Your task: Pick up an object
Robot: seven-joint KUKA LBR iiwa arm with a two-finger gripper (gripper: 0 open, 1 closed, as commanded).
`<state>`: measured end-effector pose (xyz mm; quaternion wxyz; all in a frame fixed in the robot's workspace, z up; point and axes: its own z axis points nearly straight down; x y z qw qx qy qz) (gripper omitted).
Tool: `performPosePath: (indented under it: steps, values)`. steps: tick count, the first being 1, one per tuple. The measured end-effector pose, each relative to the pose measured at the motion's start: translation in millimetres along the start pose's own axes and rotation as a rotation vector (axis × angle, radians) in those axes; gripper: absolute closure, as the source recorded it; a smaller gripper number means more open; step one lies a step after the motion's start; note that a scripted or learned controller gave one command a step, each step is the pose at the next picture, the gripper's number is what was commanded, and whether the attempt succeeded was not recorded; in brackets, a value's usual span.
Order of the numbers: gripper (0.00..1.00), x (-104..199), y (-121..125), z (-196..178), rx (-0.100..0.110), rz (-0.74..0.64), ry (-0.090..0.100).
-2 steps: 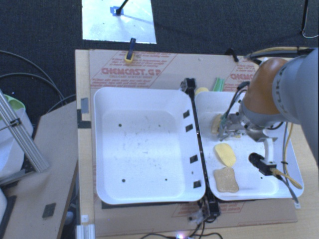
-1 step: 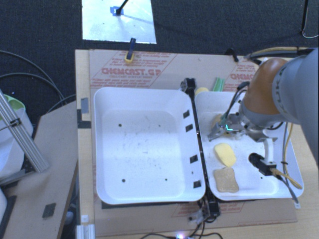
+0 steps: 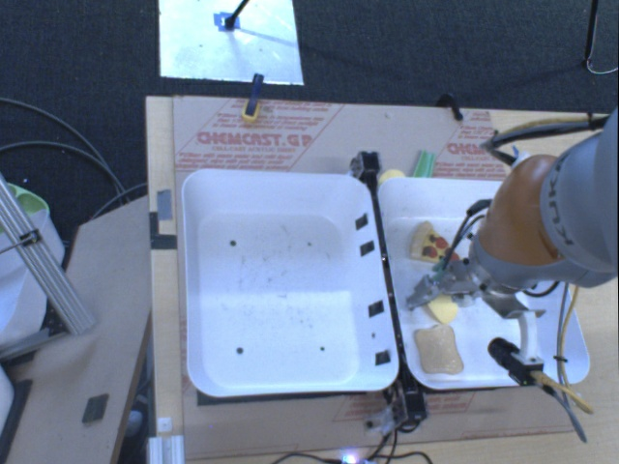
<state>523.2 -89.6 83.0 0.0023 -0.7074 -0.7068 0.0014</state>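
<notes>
Gripper is low in the right bin, at its left-middle, close to the wall shared with the left bin. Open or closed: can't tell from this angle, the wrist covers most of it. Nothing visibly held.

Arm comes in from the right, with the orange band over the middle of the right bin.

Candidate objects, all in the right bin:
- yellow piece: lies on the floor just beside the gripper tip, on its near side. Touching or not, can't tell.
- pizza slice: lies flat on the far side of the gripper, near it but apart.
- toast: lies flat near the front wall, just past the yellow piece and apart from the gripper.

Outside the bins, on the board behind the right bin: a green stick and a small yellow lump, both at the bin's back rim.

Four black clips sit along the left bin's right wall.
</notes>
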Motion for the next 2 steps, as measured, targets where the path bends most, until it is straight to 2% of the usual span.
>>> performPosePath:
  steps: [1,2]
  values:
    - [1.0,0.2,3.7,-11.7,-0.007,-0.002,-0.001]
    - [1.0,80.1,10.0,-107.0,-0.017,-0.014,0.002]
